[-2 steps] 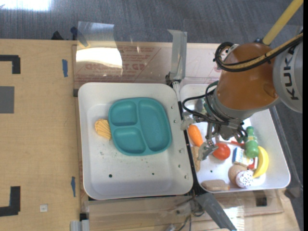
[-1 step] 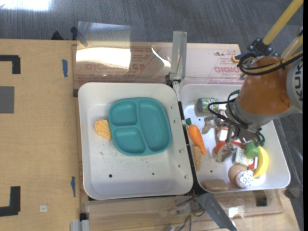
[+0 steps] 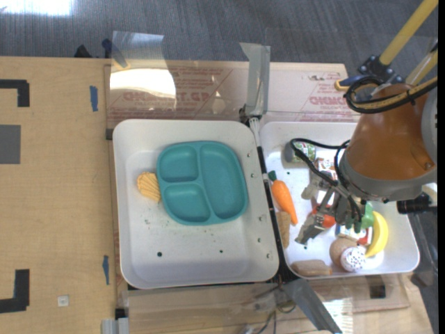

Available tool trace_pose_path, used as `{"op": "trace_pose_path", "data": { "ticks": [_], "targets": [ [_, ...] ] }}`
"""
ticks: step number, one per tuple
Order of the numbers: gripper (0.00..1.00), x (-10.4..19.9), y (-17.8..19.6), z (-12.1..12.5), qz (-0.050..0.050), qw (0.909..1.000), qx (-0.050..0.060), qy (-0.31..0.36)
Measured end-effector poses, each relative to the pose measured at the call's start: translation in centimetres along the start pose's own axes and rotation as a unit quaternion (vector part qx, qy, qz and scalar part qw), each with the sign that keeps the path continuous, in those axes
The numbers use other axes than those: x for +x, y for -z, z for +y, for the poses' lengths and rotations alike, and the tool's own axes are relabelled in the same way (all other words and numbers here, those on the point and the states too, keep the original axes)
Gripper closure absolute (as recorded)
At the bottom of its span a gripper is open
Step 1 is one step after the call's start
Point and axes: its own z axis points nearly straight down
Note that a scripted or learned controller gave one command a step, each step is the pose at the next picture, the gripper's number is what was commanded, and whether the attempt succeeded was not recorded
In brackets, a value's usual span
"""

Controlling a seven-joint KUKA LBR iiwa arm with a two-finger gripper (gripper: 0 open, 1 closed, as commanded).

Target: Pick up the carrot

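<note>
Hanging over the right bin (image 3: 410, 256), my arm (image 3: 386, 141) comes in from the right, its orange band above the wrist, and my pincer (image 3: 314, 229) points down toward the bin floor. Its fingers are a dark tangle of metal and red parts against the white, and I cannot tell whether they are open or closed; nothing shows between them. The carrot (image 3: 283, 199) lies just left of my pincer, close along the bin's left wall, its green stub at the far end and its orange tip pointing toward the near edge. It is apart from my fingers, untouched. A tan piece (image 3: 284, 227) lies just past the carrot's tip, by the same wall. Right of my pincer sits a banana (image 3: 379, 234), curved along the right side, and near it a round speckled white thing (image 3: 353, 258). A pinkish oblong (image 3: 311, 267) rests by the near edge. Left of the carrot, across the walls, the other bin (image 3: 132, 256) bears a teal plate (image 3: 203, 181) with a small yellow shell (image 3: 148, 185) touching its left rim.
</note>
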Motion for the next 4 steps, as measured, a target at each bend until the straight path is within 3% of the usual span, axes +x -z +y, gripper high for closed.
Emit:
{"op": "trace_pose_path", "data": {
  "ticks": [1, 2, 3, 4],
  "targets": [
    [0.0, -1.9, -0.1, 7.4, -0.001, 0.9992, -0.001, 0.041],
    [0.0, -6.0, -0.1, 7.5, -0.002, 0.9961, 0.0, 0.088],
    [0.0, 1.6, -0.1, 6.5, 0.0, 0.9984, 0.0, 0.056],
    [0.0, -4.8, -0.1, 4.2, -0.002, 0.9935, 0.0, 0.113]
  ]
}}
